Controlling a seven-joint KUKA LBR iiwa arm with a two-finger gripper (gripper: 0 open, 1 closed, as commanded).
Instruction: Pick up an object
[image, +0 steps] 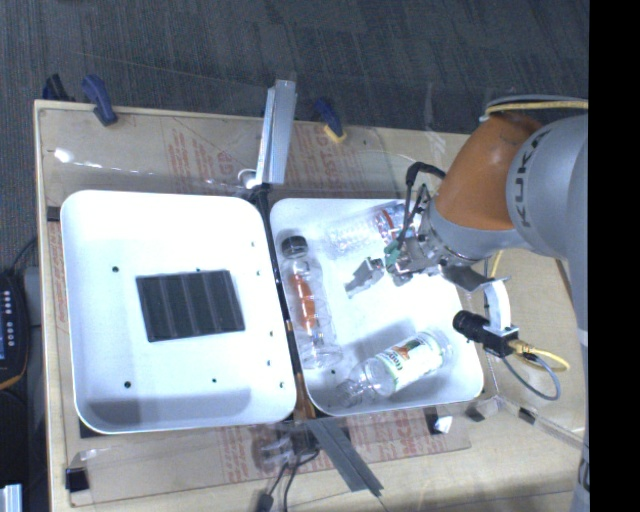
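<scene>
The bins (160, 215) look like smooth, glossy white plastic; the bottles (405, 362) are clear plastic; the bench (150, 150) is matt wood.

In the right bin (462, 385) we see four clear plastic bottles. One with a dark cap and orange contents (303, 295) lies lengthwise along the bin's left wall; another with a green and white label (402, 364) lies tilted near the front wall, its neck toward the front left. We also see a crumpled one (352, 236) lying near the back wall, and just beside it to the right one with a red label (387, 220).
</scene>
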